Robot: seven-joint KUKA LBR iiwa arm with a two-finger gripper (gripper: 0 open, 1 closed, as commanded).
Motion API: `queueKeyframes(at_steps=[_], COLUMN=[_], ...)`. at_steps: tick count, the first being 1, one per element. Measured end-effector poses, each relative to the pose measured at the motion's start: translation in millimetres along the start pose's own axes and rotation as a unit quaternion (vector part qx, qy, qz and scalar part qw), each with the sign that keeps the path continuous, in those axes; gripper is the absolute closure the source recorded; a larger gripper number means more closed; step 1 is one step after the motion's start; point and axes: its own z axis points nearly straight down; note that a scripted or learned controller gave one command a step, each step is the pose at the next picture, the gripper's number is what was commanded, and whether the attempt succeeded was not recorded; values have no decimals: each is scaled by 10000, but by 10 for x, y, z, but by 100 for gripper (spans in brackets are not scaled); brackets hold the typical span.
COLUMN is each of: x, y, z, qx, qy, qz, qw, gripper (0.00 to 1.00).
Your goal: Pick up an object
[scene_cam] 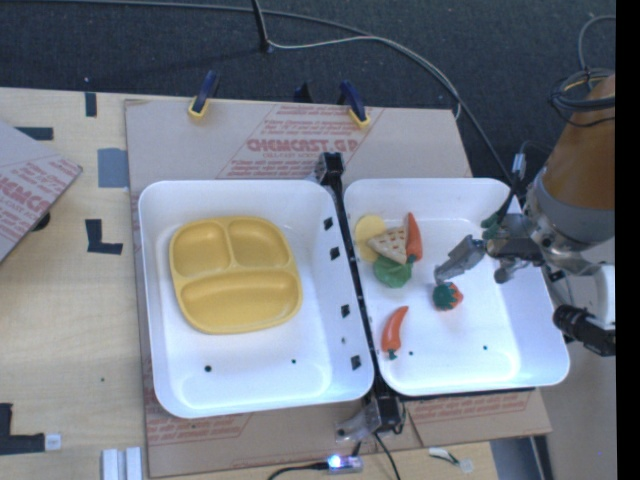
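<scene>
Left bin [160,368]: holds one yellow plate [236,273], glossy plastic, three compartments (two small on the far side, one long on the near side).

Right bin [520,363]: a cluster of toy food sits at its far-left part, against the divider: a pale yellow piece [367,229], a tan wedge [389,245] with dots, an orange carrot [413,236] lying across the wedge's right side, and a green piece [392,273] touching the wedge's near edge. A red chili [394,329] with a green stem lies alone nearer the front, close to the divider. A small red-and-green tomato [447,295] sits near the bin's middle.

Arm enters from the right over the right bin, orange band above the wrist. Gripper [462,258] points left, just beside and far of the tomato. Whether the jaws are open or closed cannot be told; nothing is visibly between them.

Bins are smooth white, shallow, with rounded corners, on a cardboard sheet [290,143].
</scene>
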Motion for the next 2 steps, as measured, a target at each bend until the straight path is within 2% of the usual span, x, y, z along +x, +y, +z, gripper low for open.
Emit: queueKeyframes(at_steps=[1, 2], x=[1, -27], y=[9, -84], z=[-24, 460], qx=[-27, -3], qy=[-2, 0], qz=[-4, 0], qw=[10000, 10000], gripper=[0, 0])
